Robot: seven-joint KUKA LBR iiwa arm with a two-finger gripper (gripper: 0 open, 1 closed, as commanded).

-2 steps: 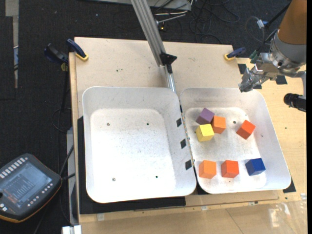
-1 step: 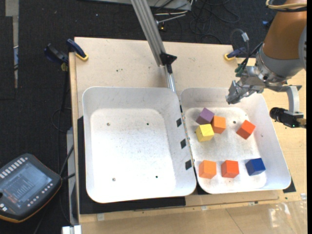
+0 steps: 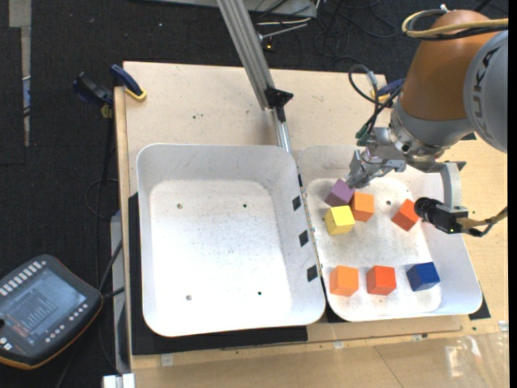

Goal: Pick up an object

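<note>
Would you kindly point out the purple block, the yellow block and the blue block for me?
purple block (image 3: 340, 191), camera view, its top face.
yellow block (image 3: 340, 219), camera view, its top face.
blue block (image 3: 422, 276), camera view, its top face.

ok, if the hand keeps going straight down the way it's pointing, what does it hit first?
Most likely the purple block: the hand points down-left, right above it. The small orange block sits just beside; depth is hard to judge.

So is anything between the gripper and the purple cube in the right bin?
Nothing visible: the gripper hangs just above the purple cube. A yellow cube and an orange cube crowd it.
</note>
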